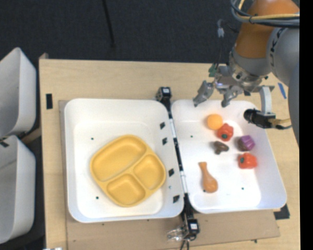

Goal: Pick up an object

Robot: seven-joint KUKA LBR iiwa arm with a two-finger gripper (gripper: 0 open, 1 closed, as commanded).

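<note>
You're looking at the gripper [214, 97] hanging over the right bin [268, 191] w/ its two fingers [201, 96] spread apart, nothing between them. Just past its tips, twd 5 o'clock, the orange ball [214, 121] is sitting on the bin floor, a red pepper [225, 132] touching it at 4 o'clock. A small brown piece [219, 148] is lying below those; the purple piece [245, 142] and a red tomato-like piece [247, 161] are sitting at 3 o'clock of it. The drumstick [207, 178] is lying at 6 o'clock, nr the divider. In the left bin [75, 202], a yellow 3-section tray [127, 169] is resting.
</note>
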